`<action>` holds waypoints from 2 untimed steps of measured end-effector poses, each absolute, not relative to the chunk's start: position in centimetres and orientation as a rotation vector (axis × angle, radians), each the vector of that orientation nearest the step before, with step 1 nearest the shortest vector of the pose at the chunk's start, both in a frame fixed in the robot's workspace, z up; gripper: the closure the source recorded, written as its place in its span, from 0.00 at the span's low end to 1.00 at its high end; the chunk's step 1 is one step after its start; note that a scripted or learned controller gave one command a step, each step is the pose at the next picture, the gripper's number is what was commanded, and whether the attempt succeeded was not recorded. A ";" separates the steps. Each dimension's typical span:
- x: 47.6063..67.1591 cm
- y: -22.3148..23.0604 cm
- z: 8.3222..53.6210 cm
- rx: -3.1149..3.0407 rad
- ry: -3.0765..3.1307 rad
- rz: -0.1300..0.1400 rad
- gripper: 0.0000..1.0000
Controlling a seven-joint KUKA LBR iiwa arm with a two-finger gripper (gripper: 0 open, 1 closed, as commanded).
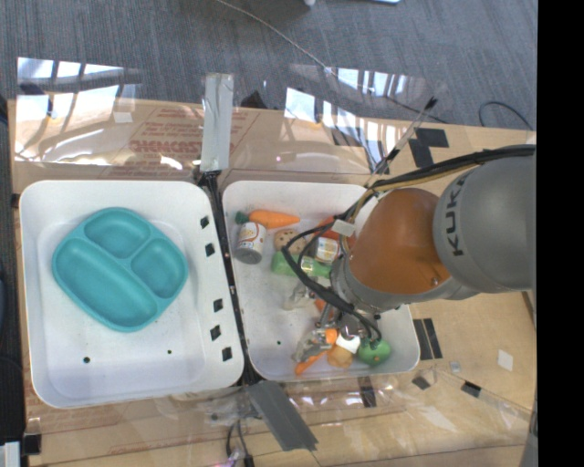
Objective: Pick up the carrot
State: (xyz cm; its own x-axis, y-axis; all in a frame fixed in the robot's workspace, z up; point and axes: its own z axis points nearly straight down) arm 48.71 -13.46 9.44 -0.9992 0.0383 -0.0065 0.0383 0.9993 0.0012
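1. Camera view: a tan bench [474, 356] stands on grey carpet [109, 27] and bears two shallow white bins.
2. The left bin [55, 365] holds a teal divided plate [119, 266].
3. The orange tapered carrot [274, 219] lies at the right bin's [274, 365] far edge, beside a small tin can [248, 243].
4. The grey arm's orange band [397, 255] overhangs the jumbled toy food; the gripper [330, 336] sits low among it, well apart from the carrot.

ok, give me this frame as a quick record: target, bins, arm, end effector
target: carrot, lying at the far edge of the right bin, beside a small can
left bin: holds a teal divided plate
right bin: cluttered with small toy food items
arm: over the right bin, hiding much of it
end effector: low near the bin's front edge, away from the carrot; finger state unclear
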 end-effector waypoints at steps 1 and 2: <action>48.8 -13.3 10.4 0.047 3.135 0.000 1.00; 49.4 -16.7 25.0 -0.154 3.125 -0.010 1.00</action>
